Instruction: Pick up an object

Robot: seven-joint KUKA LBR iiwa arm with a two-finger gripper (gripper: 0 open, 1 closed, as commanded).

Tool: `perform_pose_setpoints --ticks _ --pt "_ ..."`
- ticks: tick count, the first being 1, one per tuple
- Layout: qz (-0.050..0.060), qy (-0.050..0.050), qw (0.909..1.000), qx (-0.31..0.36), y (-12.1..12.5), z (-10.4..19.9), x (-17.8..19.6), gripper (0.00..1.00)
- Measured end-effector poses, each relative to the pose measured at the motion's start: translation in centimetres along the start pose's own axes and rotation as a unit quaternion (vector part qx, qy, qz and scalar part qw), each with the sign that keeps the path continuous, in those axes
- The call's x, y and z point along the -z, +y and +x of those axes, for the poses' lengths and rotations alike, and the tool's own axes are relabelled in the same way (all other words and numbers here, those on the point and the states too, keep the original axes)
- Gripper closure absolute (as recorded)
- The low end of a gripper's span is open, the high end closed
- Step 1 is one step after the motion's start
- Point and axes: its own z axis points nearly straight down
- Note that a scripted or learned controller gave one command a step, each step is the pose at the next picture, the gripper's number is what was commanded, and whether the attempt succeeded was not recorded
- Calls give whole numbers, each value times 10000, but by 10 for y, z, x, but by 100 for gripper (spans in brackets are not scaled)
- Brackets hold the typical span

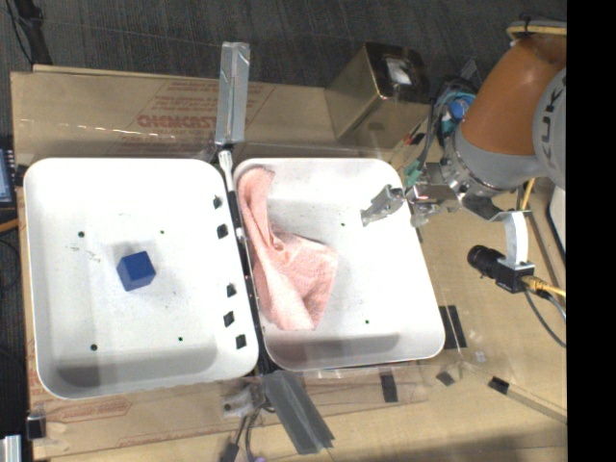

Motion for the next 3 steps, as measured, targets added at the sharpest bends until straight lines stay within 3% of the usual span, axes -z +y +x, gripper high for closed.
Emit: perform_pose_setpoints --ticks 1,2,3 --pt "4 4 9887 1502 2 91 -140 0" --pt "-10 -1 9889 1488 30 57 -176 0" --pt "-22 -9 9846 1748 37 38 -25 0"
